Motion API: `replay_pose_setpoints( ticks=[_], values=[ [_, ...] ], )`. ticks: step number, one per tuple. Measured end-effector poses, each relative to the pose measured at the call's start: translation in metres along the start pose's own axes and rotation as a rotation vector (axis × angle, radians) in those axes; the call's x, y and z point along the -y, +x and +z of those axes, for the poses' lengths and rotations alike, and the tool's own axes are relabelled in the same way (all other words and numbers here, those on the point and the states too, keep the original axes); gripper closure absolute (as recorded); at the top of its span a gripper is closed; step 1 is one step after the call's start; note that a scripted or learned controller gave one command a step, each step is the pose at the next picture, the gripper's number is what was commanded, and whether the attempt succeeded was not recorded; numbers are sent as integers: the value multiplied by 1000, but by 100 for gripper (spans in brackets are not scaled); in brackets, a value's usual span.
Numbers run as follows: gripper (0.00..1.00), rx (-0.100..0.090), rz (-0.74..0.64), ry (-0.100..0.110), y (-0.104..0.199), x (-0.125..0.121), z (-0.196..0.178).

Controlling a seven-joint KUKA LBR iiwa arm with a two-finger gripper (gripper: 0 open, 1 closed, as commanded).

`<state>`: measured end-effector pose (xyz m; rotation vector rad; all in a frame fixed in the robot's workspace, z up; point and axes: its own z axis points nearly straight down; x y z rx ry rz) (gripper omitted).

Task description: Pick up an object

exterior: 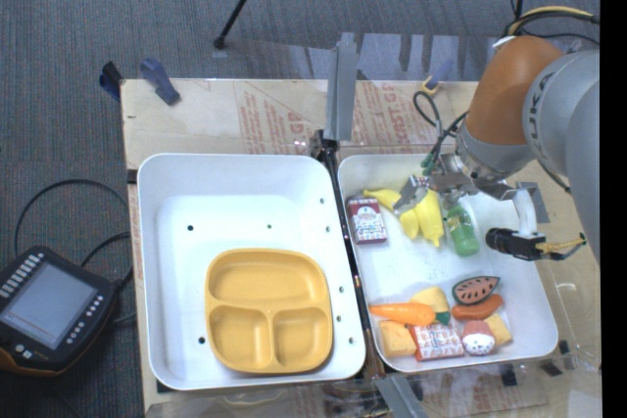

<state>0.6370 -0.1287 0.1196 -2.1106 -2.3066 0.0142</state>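
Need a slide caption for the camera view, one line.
KUKA arm's gripper poised over yellow bananas in the right bin; yellow divided tray sits in the left bin.

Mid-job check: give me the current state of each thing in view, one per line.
Gripper: down in the right bin, over the bananas.
Green bottle: lying beside the bananas.
Red box: lying flat, apart from the gripper.
Carrot: lying at the bin's front.
Yellow tray: flat in the left bin.

Jaws perhaps hidden among yellow bananas [419, 213]; arm [549, 103] cut off at right.
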Motion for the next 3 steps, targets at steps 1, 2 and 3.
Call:
replay_pose_setpoints(
  ticks=[1,2,3],
  values=[
    [0,3,-18,-10,-14,-5,35],
    [100,1,-18,-10,-14,-6,23],
    [100,3,75,-26,62,38,-92]
  ],
)
